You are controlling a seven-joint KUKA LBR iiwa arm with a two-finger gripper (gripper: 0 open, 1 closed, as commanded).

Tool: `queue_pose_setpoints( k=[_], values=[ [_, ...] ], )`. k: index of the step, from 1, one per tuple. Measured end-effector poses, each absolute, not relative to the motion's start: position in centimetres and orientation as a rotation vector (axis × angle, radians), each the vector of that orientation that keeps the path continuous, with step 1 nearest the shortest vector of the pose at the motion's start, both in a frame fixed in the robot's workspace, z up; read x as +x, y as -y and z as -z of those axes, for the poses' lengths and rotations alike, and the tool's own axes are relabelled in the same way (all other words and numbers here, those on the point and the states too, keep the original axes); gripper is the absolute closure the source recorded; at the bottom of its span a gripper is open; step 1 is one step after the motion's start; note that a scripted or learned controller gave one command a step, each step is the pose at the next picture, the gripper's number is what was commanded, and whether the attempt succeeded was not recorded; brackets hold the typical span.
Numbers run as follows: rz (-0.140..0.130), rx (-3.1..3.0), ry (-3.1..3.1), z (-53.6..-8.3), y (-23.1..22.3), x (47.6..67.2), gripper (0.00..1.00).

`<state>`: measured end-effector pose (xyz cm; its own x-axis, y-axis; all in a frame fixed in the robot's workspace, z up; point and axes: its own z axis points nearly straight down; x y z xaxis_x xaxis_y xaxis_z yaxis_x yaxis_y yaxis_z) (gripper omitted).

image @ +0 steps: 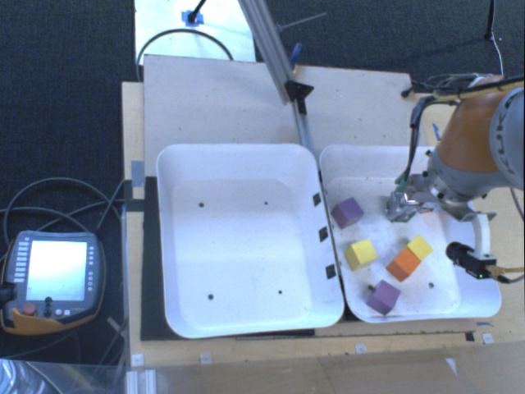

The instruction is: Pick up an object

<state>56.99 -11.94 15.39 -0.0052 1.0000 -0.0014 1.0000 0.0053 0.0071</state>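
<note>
Five small blocks lie in the right bin (361, 164), which serves as the landmark here. A purple cube (347, 213) sits toward that bin's left wall, in its upper half. A yellow cube (361, 254) rests below it, near the bin's middle. An orange cube (404, 264) lies to the right of that, touching a second, smaller yellow block (420, 247) at its upper right corner. A second purple block (383, 296) sits near the bin's lower rim.

The end effector (402, 209) hangs over the bin's upper middle, between the purple cube and the smaller yellow block, apart from both. Whether its fingers are spread or closed cannot be told from this angle; no block is seen between them.

The arm (476, 142) reaches in over the bin's right side, its orange band above the grey wrist.

The left bin (176, 171) stands just beside the right bin, their walls touching. Both rest on the desk (213, 97). A metal pole (267, 35) slants up from beyond the bins' far rims. A handheld pendant (51, 281) lies on the floor well to the left of the left bin.
</note>
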Motion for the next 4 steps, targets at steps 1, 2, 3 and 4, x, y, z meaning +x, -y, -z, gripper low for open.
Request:
queue_pose_setpoints(
  k=[1, 2, 3, 4],
  values=[
    [-0.007, 2.211, -2.220, -21.4, 12.9, 57.5, 1.00],
    [-0.004, 2.214, -2.224, -23.0, 12.9, 57.6, 1.00],
    [-0.005, 2.210, -2.233, -24.1, 7.8, 56.8, 1.00],
    [-0.006, 2.209, -2.235, -24.9, 2.3, 56.3, 1.00]
  ],
)
